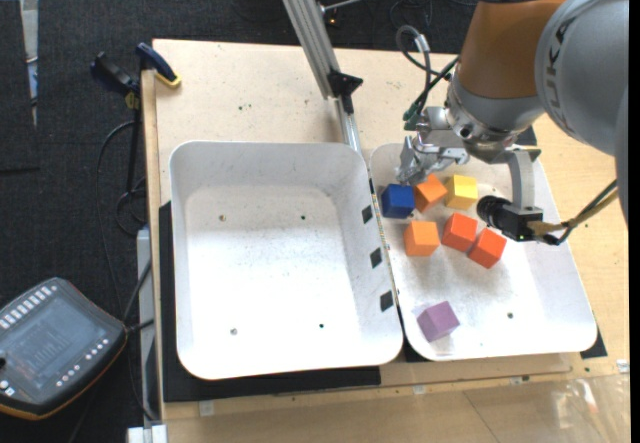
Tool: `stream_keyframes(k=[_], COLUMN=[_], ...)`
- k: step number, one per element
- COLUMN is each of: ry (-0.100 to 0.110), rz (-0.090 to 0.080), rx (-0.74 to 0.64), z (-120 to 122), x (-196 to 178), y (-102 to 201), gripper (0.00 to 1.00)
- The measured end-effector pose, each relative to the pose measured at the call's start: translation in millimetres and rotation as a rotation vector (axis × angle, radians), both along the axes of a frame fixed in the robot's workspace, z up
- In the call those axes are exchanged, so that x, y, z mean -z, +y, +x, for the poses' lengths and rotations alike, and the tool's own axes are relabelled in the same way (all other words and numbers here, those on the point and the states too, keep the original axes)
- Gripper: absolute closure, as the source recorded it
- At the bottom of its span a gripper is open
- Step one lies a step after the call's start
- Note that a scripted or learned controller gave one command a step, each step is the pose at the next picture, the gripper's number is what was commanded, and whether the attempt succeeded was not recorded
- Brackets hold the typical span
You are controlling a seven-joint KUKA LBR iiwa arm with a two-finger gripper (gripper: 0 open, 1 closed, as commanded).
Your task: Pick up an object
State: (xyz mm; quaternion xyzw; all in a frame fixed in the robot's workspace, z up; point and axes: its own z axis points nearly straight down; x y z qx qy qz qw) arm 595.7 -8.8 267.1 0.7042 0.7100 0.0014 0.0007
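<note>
Orange cube point(431, 193) right under end effector point(418, 169); finger spread unreadable; descend straight, avoid blue cube point(398, 200).

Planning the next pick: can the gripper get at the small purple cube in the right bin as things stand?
Probably yes. The small purple cube sits alone on the right bin's floor, apart from the other blocks, with open space above. The gripper hangs over the blue cube further back.

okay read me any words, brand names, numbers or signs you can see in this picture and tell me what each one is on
"KU": dark letters running down the arm's grey casing, cut off, probably a brand name.
The handheld pendant at lower left has a screen and keys, too small and blurred to read.
Nothing readable on the blocks or the right bin.
</note>
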Motion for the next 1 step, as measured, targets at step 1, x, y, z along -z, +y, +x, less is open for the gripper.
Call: stream_keyframes(k=[1], ry=[0.002], rz=[0.000], rx=[0.000], z=[19.2], x=[15.3], y=[57.6], gripper=[1.00])
